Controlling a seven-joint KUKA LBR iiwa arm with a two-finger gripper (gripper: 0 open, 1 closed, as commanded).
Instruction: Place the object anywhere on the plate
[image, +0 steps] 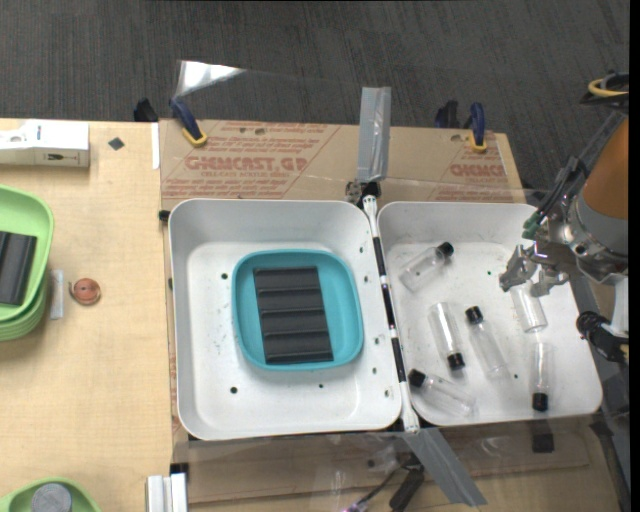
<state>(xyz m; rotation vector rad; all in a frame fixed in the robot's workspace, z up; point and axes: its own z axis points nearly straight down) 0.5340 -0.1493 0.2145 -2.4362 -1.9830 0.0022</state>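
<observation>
The table (90, 400) bears two bins; hand (528, 272), grip state unclear, hovers over slippery vials (446, 337), far from the plate (297, 310).

Gripper (527, 268) above vial-strewn right bin (405, 228)

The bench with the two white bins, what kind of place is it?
Probably a robot test lab. A robot arm reaches over a white bin of clear vials, beside a teal plate in the other bin, on clamped cardboard.

The plate (298, 309) lies in the left bin (200, 330) (vials (445, 335) scattered in the right bin (480, 225)).
</observation>
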